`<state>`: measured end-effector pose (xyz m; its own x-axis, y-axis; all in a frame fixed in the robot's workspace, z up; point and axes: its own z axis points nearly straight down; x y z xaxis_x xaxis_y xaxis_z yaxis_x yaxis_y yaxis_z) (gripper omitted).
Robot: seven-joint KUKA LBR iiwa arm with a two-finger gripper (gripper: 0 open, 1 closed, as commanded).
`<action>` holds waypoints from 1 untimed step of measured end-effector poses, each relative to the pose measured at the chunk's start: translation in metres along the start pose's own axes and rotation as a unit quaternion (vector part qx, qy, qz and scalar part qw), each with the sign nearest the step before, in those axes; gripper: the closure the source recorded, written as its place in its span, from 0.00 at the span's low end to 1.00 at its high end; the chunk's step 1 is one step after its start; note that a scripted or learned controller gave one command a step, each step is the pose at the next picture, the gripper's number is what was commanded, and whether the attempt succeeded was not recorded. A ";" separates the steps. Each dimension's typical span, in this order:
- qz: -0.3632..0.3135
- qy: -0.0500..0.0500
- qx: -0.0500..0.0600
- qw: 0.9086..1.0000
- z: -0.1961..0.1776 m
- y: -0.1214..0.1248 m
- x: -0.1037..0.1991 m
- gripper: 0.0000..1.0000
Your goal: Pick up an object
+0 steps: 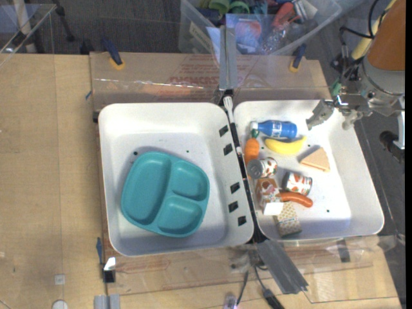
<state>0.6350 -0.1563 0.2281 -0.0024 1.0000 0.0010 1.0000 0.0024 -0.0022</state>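
The right bin (360, 198) holds a cluster of small objects along its left side. They include a blue bottle (278, 129), a yellow banana (285, 145), an orange carrot (252, 148), a tan wedge (315, 159), a grey can (257, 168), a red-and-white can (297, 183), a red sausage (296, 199) and a small patterned box (289, 221). My gripper (335, 113) hangs over the bin's far right corner, above and to the right of the bottle. It is open with nothing between its fingers.
A teal divided plate (166, 194) lies in the left bin (129, 124). A ridge with black tabs (233, 172) separates the two bins. A clear tub of toys (257, 11) stands behind them. Bare floor shows in the right bin's near right part.
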 end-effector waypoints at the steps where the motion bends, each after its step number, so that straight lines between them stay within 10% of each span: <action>1: -0.042 -0.002 -0.006 0.999 0.138 0.032 0.016 0.00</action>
<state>0.6670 -0.1401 0.0901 -0.0873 0.9962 -0.0028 0.9961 0.0873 0.0107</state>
